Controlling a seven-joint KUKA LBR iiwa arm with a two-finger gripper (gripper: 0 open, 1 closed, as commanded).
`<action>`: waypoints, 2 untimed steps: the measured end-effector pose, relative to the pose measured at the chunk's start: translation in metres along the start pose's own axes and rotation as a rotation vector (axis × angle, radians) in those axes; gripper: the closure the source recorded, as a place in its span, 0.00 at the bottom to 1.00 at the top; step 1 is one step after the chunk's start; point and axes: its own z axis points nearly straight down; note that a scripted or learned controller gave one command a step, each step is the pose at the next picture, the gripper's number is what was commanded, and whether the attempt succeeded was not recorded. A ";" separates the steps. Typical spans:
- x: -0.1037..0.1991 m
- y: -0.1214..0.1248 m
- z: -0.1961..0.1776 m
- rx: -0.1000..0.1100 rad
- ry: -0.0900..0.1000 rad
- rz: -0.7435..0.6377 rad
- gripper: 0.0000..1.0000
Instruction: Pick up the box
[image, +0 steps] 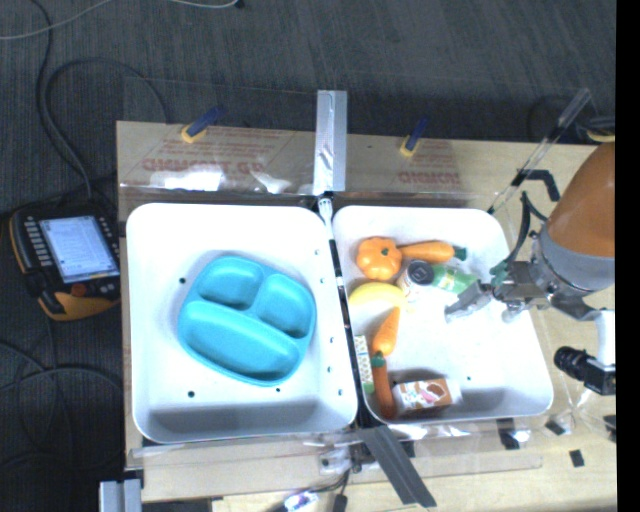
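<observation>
One box (422, 394) lies flat along the right bin's (510, 345) front edge, long axis left-right; the gripper (476, 298) hangs empty, fingers apart.

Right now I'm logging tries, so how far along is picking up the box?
Done: nothing yet. The box lies flat near the front wall of the right bin, beside a carrot.
In hand: the gripper sits over the bin's right middle, well apart from the box, with nothing between its fingers.
Left: move to the box, grasp, lift.
</observation>
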 end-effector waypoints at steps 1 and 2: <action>0.002 -0.019 -0.214 -0.004 -0.004 0.013 0.00; 0.002 -0.018 -0.224 -0.003 -0.007 0.013 1.00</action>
